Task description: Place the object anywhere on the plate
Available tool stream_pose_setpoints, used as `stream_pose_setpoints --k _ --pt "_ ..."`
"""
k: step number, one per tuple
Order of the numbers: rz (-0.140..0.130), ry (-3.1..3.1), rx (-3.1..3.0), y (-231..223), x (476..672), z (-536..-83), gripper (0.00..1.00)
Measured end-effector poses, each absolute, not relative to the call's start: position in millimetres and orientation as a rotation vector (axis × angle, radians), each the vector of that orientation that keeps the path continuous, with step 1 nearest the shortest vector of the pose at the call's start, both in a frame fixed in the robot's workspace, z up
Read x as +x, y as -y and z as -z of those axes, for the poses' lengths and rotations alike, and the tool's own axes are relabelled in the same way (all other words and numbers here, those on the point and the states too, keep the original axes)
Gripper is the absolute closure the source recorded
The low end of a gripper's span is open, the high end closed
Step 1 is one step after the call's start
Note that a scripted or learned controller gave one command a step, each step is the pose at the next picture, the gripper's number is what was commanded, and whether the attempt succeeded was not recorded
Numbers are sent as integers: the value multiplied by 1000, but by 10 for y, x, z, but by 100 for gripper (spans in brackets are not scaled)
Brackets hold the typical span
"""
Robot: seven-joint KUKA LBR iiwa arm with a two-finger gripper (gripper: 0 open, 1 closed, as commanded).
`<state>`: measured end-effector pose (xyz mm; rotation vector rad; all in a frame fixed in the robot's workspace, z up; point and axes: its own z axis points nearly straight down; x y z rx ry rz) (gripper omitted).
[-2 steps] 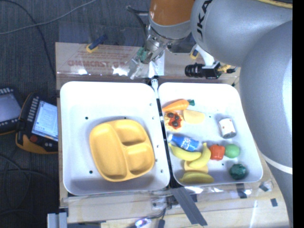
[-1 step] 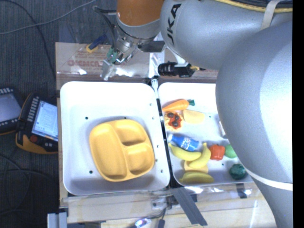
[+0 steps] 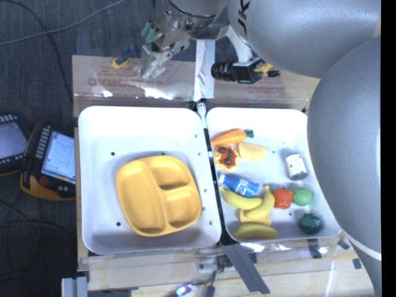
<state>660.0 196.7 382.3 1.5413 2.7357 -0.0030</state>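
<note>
Dark carpet framed your bench, and your gripper (image 3: 153,64) hung above the bins' far edge; I couldn't tell its state. Nothing lay on the yellow three-compartment plastic plate (image 3: 159,193) in the left white bin (image 3: 99,129). The toy food (image 3: 253,193) waited in the right bin (image 3: 272,117): picking seemed next.

The light is bright and comes from above. The white bins (image 3: 93,166) look very bright, almost washed out. Shiny glare sits on the clear plastic sheet (image 3: 148,82) at the far side and on the near rim of the right bin. The plate (image 3: 158,193) casts a soft shadow. The big grey arm (image 3: 346,104) at right looks blurry. The floor is dark.
</note>
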Motion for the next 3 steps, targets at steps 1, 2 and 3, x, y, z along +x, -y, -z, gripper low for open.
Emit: stream_pose_setpoints --k 1,2,3 --pt "2 -2837 1340 -2170 6692 -4345 100" --pt "3 -2600 1765 -2234 6663 -3279 100" --pt "3 -2566 1815 -2062 5938 -3619 100"
